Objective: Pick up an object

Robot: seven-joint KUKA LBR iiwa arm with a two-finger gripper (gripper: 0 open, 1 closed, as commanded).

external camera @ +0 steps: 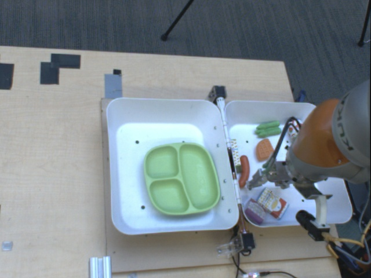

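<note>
My gripper (258, 181) hangs low over the middle of the right bin (342, 213), on the grey arm with its orange band. A red sausage (244, 170) lies just left of the gripper, by the bin's left wall. Just below the gripper sit a white and red packet (271, 202) and a purple piece (254, 214). Farther back lie an orange piece (264, 149) and a green pod (268, 128). I see nothing held by the gripper.
The left bin (124, 155) holds a light green divided plate (182, 178) with three compartments. A metal divider (228, 143) runs between the two bins. The arm covers much of the right bin's right side.
</note>
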